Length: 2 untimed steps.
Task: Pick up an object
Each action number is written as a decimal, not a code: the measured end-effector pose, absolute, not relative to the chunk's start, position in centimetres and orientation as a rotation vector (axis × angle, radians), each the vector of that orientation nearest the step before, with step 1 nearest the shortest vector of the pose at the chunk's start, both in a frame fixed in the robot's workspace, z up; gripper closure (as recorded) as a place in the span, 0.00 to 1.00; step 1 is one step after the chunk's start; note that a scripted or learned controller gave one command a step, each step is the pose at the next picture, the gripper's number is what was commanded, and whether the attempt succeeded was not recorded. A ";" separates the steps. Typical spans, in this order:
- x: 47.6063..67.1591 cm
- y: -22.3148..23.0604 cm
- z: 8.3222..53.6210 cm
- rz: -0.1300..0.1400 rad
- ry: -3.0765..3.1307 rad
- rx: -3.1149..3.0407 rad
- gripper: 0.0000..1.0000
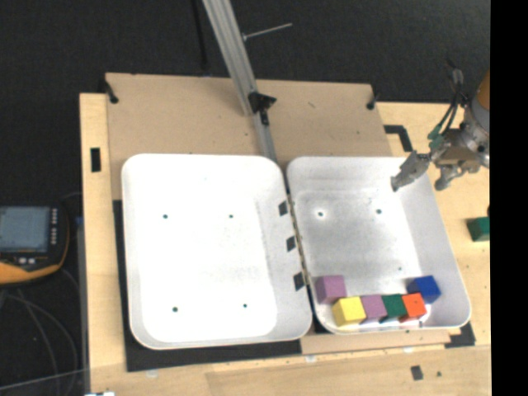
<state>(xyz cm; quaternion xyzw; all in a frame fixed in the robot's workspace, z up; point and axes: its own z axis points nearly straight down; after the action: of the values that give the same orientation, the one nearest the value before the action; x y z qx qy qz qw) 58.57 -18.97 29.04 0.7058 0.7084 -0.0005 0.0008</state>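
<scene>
Several small blocks lie along the near edge of the right bin (363, 221): a purple block (331, 287), a yellow block (349, 310), a second purple block (374, 306), a green block (394, 306), an orange block (413, 305) and a blue block (425, 287). My gripper (426, 174) hangs over the bin's far right corner, well away from the blocks. It is open, its two fingers spread apart with nothing between them.
The left bin (206, 246) sits beside the right one. A metal pole (235, 56) slants down to the bins' far edge. A green object (478, 228) rests on the bench right of the right bin. A handheld pendant (29, 238) lies at far left.
</scene>
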 end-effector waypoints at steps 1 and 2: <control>55.8 -10.7 21.6 -0.003 2.235 2.218 0.00; 56.0 -11.4 23.1 0.004 2.216 2.220 1.00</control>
<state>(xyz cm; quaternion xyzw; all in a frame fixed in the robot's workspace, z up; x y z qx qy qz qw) 55.98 -11.36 23.14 0.7077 0.7065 0.0012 0.0021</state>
